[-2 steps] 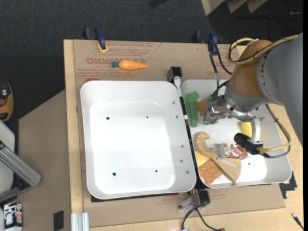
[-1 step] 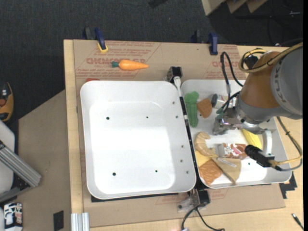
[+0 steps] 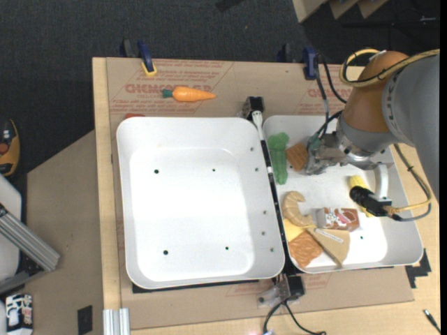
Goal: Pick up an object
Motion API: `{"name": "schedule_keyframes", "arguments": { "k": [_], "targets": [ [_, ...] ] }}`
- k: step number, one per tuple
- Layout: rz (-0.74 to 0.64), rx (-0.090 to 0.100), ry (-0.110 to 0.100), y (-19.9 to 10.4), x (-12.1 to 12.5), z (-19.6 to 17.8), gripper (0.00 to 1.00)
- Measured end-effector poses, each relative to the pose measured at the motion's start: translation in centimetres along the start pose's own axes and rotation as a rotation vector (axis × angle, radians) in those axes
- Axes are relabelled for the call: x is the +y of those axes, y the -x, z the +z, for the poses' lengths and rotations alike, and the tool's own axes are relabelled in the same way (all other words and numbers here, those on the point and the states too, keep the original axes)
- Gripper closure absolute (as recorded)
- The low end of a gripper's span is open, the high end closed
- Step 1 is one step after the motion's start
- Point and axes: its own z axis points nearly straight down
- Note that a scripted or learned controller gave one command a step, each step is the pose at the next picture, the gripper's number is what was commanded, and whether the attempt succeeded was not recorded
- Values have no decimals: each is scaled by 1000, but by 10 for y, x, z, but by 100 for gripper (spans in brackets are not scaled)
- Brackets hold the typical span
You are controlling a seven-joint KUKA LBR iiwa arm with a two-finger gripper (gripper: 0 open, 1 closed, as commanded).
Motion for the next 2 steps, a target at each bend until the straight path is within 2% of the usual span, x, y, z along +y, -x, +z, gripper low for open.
{"name": "schedule_keyframes", "arguments": {
  "k": [1,2],
  "targets": [
    [3,4,-10,-20,-89,-5,100],
    [-2,-1,20,-25,-121,-5,100]
  ]
}}
